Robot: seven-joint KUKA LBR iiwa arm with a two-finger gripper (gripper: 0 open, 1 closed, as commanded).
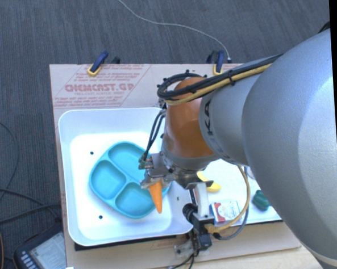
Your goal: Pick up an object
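Over the R edge of the left bin (68, 165), gripper (153, 180) poised low, just above the blue divided plate (111, 180) and close to the wall btwn bins (174, 211). Directly under it, orange carrot-shaped obj (156, 199): wide end up against the gripper hardware, point down, overlapping the plate's R rim. Looks like the target obj, but can't tell whether clamped, merely touched, or lying on the plate rim w/ the tool above; contact area hidden by wrist hardware and cables (156, 132). Can't tell how far open the pincer is, nor whether anything is truly in it. Prob reason for this pose: near-vertical reach from above, suited to a small tapered item, w/ the orange wrist band (182, 130) roughly overhead. Judged risk: smooth taper, so liable to slip downward if gripped near the thin end; plate rim and bin wall both close, little room for sideways correction. Elsewhere, in the right bin (231, 175): small yellow piece (209, 186) just beside the arm, red-and-white packet (224, 210) nearer the front, dark green obj (259, 200) part-hidden by the big grey arm link. None of these in the way of a straight lift. Under the bins, printed board (97, 90), held at the far edge by a blue-and-yellow clamp (98, 62).
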